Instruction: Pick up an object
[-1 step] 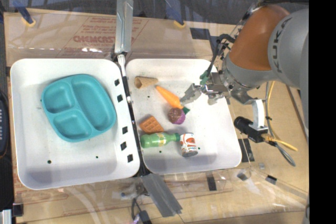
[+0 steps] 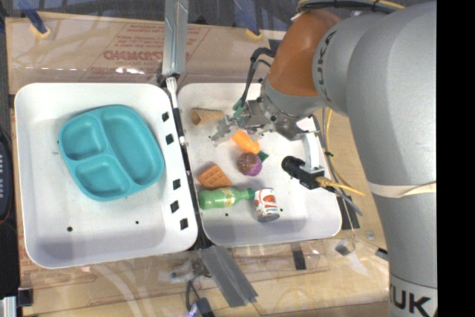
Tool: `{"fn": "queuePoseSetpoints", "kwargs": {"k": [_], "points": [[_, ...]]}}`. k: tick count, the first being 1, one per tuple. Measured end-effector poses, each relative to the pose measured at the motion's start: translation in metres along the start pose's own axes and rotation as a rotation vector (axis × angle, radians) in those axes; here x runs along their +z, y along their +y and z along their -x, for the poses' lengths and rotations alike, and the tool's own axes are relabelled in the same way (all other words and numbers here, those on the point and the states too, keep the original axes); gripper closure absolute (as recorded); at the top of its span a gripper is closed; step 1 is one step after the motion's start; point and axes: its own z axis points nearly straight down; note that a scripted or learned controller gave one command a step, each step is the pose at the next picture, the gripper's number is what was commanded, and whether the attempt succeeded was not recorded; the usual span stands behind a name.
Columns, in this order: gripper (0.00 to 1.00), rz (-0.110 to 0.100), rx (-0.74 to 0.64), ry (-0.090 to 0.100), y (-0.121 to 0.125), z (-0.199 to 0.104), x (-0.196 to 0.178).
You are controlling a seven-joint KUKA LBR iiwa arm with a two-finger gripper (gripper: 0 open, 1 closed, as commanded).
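Observation:
My gripper hangs low over the upper middle of the right bin, under the orange wrist band. An orange carrot-shaped toy lies right below it, touching or nearly touching its tip. Just beneath the carrot sits a purple round toy. A tan cone-like piece lies to the gripper's left. Further down are an orange waffle-patterned wedge, a green bottle on its side and a small red-and-white can.
The left bin holds a teal divided plate. A ridge with black clips separates the two bins. The grey arm covers the right bin's upper right corner, and a black part juts over the bin's right side.

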Motion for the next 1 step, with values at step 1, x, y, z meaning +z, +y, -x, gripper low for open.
{"fn": "queuePoseSetpoints", "kwargs": {"k": [1], "points": [[0.0, 0.006, -0.142, -0.002, 0.0115, 0.0422, 0.0477]]}}
